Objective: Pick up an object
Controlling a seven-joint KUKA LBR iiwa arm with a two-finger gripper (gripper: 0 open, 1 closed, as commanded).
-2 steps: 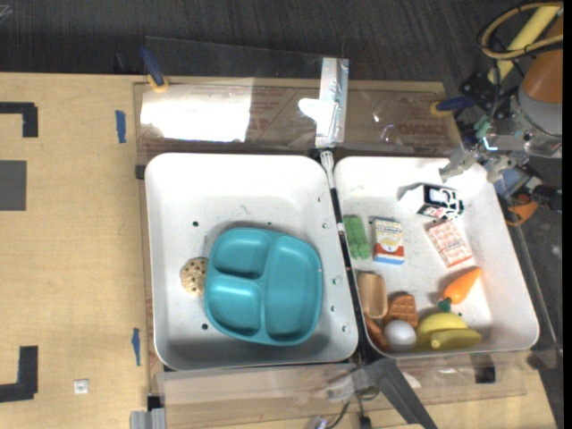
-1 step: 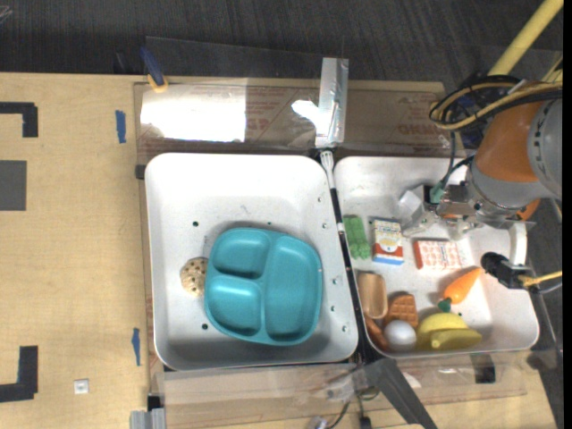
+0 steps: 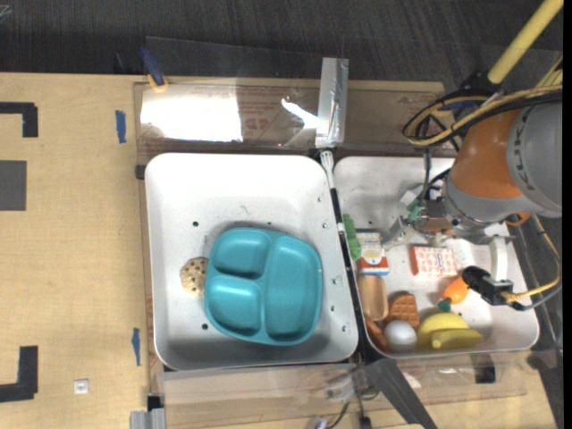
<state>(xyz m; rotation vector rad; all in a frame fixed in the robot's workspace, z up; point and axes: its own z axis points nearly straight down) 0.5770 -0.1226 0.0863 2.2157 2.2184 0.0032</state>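
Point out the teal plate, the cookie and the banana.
teal plate (image 3: 264,284): camera view, on the ridge between its compartments.
cookie (image 3: 190,275): camera view, on its visible left half beside the plate.
banana (image 3: 447,326): camera view, on the middle of its yellow body.

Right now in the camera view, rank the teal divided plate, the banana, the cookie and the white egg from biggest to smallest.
1. teal divided plate, by far
2. banana
3. cookie and white egg: look alike in size, and the plate hides part of the cookie.

Claw (image 3: 427,222) low, orange-banded wrist directly above.
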